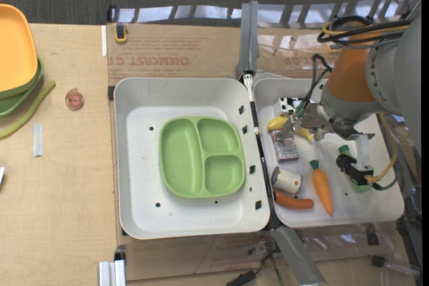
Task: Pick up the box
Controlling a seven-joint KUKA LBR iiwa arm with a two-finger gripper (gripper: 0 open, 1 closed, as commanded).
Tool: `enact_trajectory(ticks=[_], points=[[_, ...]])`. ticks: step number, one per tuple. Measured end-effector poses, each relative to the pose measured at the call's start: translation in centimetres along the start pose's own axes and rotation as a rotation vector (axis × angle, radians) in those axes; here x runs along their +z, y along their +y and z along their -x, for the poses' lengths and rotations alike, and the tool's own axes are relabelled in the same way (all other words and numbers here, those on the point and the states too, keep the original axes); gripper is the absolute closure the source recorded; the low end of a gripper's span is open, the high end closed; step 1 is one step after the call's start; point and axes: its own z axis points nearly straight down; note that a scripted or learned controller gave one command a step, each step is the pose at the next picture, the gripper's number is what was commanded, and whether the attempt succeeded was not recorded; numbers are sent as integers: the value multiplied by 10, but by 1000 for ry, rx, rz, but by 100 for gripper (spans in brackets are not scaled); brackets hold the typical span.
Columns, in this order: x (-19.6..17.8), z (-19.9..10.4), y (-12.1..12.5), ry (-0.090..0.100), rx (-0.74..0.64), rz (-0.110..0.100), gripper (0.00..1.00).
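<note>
The bench [60, 211] carries two shallow white bins side by side. The left bin [134, 211] holds a green divided plate [201, 156] lying flat near its middle, three compartments facing up. The right bin [375, 207] lies under the grey arm [395, 70] with its orange band, which reaches in from the right edge and hangs over the bin's far half.

The gripper [293, 129] sits low at the bin's left side, just above the box [287, 147], a small flat pack with a pinkish printed face lying near the bin's left wall. Whether the claw is apart or together cannot be told from this view, and the box is not seen between its fingers.

A yellow banana [277, 122] lies beside the gripper, toward the far left corner. An orange carrot [322, 189] points toward the near edge, a red sausage-like piece [293, 201] lies along the near left corner, and a small white cylinder [287, 179] sits just above it. A black-and-white patterned object [289, 104] rests by the far wall.

At the bench's far left edge, an orange plate [15, 50] is stacked on green ones.
</note>
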Motion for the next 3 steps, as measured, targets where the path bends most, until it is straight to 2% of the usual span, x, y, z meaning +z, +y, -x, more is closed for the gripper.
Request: enact_trajectory(ticks=[1,2,3], points=[[0,-1,1,1,81,0,0],[-1,1,-9,-2,112,6,0],[0,-2,4,-2,219,0,0]])
